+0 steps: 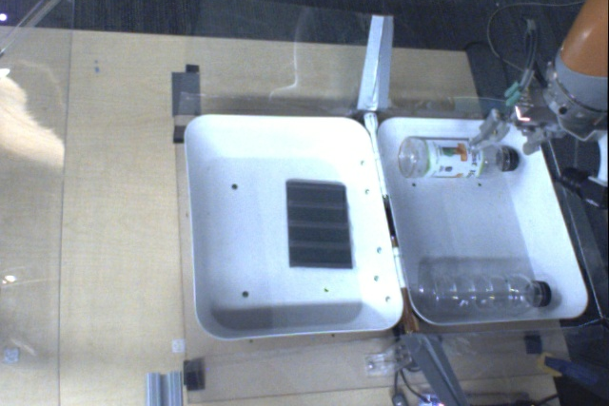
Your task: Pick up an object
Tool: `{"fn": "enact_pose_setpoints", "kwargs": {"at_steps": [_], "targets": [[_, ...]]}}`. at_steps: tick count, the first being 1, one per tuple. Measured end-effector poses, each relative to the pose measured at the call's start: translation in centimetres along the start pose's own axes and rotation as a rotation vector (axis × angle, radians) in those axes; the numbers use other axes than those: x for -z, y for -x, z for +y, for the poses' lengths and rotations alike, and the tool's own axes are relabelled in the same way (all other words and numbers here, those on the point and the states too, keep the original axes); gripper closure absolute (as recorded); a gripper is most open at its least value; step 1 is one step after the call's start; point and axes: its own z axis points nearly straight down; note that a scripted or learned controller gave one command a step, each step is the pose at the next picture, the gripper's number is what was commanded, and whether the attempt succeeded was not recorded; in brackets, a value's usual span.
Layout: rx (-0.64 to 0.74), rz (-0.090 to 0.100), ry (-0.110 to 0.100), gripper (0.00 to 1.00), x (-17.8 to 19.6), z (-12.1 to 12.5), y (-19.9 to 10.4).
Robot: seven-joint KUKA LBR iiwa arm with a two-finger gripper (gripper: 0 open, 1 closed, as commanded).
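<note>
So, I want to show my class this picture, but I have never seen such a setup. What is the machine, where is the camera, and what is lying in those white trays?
The camera is fixed above a wooden bench and looks down at a slant. The machine is a robot arm, grey with an orange band, reaching in from the right. Its pincer hangs over the right bin, close to a small clear bottle with a label lying on its side. A larger clear bottle with a dark cap lies near that bin's front edge. The left bin holds a dark ridged rectangular pad. Nothing is visibly gripped.
</note>
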Motion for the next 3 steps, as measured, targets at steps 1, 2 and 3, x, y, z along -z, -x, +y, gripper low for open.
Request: {"fn": "enact_pose_setpoints", "kwargs": {"at_steps": [1,2,3], "targets": [[0.0,0.0,-0.001,0.0,0.0,0.0,0.0],[0.05,0.002,-0.005,0.0,-5.3,1.2,-1.5],[0.029,0.001,-0.001,0.0,-10.8,3.9,-1.6]]}}
